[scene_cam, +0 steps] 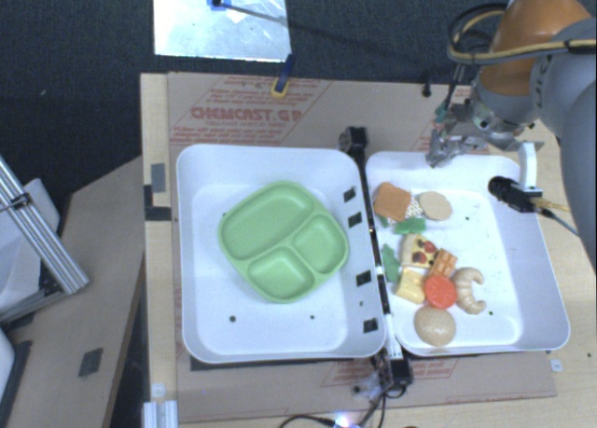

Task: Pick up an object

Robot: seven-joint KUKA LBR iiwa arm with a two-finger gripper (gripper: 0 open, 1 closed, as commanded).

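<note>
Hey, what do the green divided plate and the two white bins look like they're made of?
Green divided plate: probably matte moulded plastic, judging by its even colour and soft rounded ridges. Left white bin and right white bin: likely thin smooth plastic, with rounded corners and a faint sheen.

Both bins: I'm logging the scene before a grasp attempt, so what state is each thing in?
Green tray: upright in left bin, its compartments bare.
Toy food pile: loose in right bin, ungrasped.
Gripper: raised over right bin's far edge, clear of the food.
</note>
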